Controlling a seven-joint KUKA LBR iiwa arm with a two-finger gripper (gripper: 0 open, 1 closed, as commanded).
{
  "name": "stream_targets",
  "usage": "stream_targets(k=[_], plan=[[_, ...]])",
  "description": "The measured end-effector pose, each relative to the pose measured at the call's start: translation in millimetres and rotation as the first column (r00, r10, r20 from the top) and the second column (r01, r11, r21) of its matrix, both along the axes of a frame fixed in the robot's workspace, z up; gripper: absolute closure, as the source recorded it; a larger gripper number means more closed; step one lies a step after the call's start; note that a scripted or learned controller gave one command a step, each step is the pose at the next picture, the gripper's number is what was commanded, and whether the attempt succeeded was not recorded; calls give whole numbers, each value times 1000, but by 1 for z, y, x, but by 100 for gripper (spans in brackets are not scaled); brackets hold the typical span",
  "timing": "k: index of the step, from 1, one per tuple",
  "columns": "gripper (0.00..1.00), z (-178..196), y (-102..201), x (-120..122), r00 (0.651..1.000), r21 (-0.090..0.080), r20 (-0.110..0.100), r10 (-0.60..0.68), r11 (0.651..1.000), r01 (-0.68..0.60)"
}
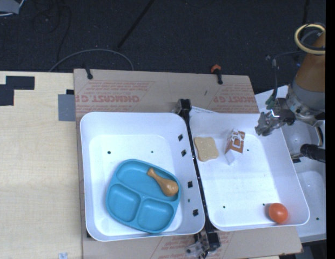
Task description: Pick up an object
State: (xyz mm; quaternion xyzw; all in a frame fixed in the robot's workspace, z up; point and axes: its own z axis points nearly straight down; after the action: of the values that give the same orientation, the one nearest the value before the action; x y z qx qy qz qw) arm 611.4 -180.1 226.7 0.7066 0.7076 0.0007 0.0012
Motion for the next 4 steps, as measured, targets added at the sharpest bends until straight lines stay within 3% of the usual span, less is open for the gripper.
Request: stream_targets(k=[2, 4], plan=[[100, -10, 108, -6, 1000, 3, -7, 3, 1000, -3], [100, -9, 219, 6, 1000, 3, -8, 4, 1000, -4]])
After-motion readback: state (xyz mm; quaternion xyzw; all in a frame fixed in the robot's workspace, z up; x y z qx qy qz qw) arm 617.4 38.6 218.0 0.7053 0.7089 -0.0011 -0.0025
